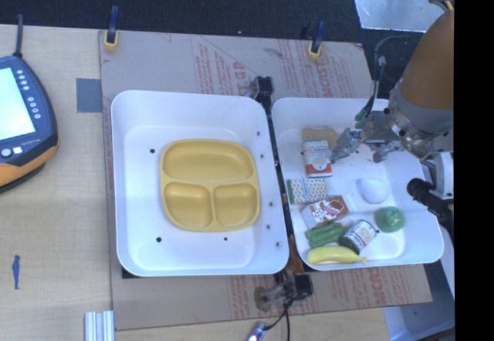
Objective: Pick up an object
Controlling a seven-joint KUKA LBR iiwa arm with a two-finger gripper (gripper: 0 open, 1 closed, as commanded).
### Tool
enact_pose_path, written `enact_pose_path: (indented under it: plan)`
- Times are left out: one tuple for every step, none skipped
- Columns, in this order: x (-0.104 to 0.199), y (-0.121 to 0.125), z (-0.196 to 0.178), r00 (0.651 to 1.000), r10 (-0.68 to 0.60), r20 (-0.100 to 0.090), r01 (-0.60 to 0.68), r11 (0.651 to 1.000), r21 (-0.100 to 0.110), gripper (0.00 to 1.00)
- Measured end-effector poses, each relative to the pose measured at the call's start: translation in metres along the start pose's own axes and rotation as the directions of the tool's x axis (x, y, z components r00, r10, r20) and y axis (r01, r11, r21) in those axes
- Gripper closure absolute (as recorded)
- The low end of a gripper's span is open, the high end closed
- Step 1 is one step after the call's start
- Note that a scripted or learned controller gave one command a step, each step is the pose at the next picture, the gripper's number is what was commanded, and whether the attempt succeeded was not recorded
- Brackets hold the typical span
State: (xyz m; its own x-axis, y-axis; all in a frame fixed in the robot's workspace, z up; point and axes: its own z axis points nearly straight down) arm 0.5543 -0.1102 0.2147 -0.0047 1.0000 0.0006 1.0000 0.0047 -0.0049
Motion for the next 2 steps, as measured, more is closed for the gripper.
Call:
enact_pose_path:
  plan:
    - [0.017,0.023,0.123,1.000,-0.001,0.001,0.001,1.000,0.003,0.00]
    - [-0.015,0.055,0.122,1.000,0.002,0.001,-0.002,1.000,-0.002,0.00]
